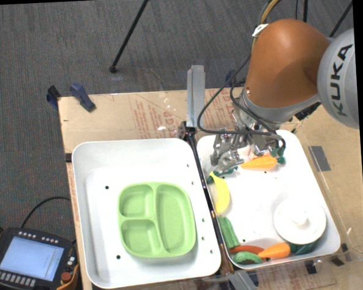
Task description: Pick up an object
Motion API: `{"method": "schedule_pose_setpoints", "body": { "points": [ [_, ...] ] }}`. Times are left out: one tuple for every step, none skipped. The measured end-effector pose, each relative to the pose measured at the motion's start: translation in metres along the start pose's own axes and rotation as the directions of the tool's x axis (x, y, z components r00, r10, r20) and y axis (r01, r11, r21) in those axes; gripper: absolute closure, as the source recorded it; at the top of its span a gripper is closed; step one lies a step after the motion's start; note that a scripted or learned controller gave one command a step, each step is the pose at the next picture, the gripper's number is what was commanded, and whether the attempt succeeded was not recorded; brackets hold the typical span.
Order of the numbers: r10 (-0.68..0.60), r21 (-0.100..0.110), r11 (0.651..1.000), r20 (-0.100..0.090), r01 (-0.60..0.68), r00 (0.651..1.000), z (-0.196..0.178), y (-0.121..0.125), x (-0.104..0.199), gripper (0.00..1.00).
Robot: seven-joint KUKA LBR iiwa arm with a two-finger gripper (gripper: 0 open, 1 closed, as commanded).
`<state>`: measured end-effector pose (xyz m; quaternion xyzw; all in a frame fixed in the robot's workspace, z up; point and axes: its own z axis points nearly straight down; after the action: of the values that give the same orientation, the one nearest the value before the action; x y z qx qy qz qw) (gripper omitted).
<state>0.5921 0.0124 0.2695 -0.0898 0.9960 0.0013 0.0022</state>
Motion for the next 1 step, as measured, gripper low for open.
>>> {"method": "schedule_pose_setpoints", "body": {
  "points": [
    [-0.255,0.0,0.967,-0.004,0.255,0.967,-0.0065,-0.0404,0.0649,1.0]
  ]
}}
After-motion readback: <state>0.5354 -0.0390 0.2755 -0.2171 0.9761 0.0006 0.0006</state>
